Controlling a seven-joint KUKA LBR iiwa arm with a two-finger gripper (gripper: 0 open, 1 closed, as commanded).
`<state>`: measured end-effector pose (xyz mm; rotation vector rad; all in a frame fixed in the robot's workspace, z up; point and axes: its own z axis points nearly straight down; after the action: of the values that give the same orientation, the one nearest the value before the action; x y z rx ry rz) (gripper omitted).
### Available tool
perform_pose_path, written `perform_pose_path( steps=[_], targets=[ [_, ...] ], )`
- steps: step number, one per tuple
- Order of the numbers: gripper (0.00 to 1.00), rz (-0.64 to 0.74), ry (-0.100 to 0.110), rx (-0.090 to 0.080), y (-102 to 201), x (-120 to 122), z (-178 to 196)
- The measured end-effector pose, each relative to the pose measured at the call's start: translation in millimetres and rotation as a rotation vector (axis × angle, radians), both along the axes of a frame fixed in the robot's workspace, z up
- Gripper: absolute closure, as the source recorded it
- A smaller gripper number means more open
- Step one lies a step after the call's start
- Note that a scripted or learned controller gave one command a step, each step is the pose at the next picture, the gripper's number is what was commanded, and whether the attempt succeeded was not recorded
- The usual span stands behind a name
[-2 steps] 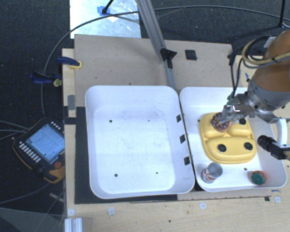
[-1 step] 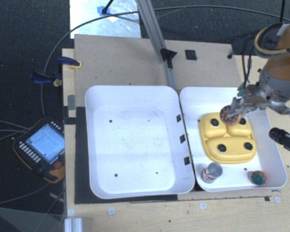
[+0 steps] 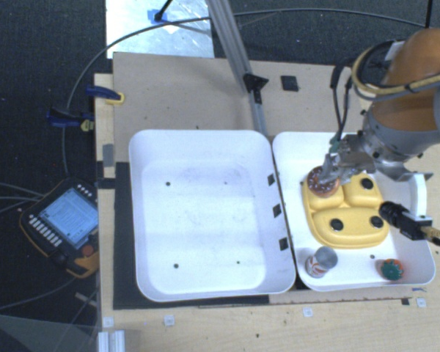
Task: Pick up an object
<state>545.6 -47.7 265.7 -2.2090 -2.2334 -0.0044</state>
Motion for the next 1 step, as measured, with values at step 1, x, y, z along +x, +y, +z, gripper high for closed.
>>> perform_pose_path(
  steps=[1],
  targets=[
    [1.00, 0.000, 0.002, 0.000, 61.8, -10.6, -12.3]
  ],
)
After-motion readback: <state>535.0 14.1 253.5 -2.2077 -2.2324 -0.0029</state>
